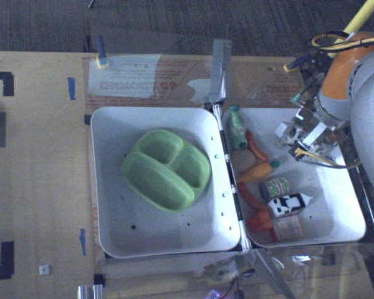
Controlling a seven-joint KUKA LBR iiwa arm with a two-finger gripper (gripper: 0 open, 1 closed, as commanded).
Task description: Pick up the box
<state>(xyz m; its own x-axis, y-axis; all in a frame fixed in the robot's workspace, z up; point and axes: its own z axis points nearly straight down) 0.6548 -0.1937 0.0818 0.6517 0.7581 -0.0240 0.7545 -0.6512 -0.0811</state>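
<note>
Hovering near the far edge of the right shallow white bin (pixel 336 195), your two-finger gripper (pixel 306 137) is too blurred to tell open from closed, so centre it squarely over the small black-and-white cardboard box (pixel 288 204) toward the near edge, clear of the green-labelled can (pixel 274 185) just beside it.

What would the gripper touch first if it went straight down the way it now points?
Probably the bare white floor of the right bin. The gripper hangs over the bin's upper part, apart from the black-and-white box lower down. Depth is hard to judge from this slanted view.
</note>
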